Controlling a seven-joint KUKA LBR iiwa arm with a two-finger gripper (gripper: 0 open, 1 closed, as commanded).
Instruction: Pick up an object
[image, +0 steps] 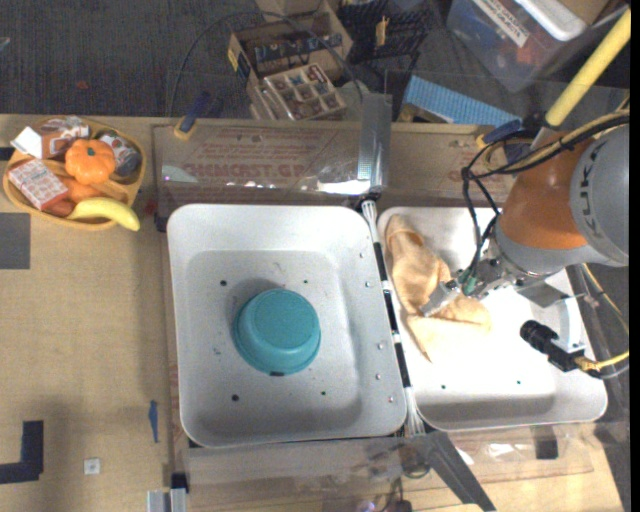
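Note:
A crumpled tan cloth (418, 280) lies in the right bin (500, 385), along its left side. My gripper (441, 297) reaches in from the right, and its tips are down on the cloth's lower part. Whether cloth lies between the fingers is hidden by the slant. A teal bowl (278, 330) sits upside down in the middle of the left bin (200, 260), well away from the gripper.
A basket (70, 180) with a small pumpkin, a banana and food boxes stands at the bench's far left. A clear plastic sheet lies behind the bins. Boxes and wire racks crowd the floor beyond the bench.

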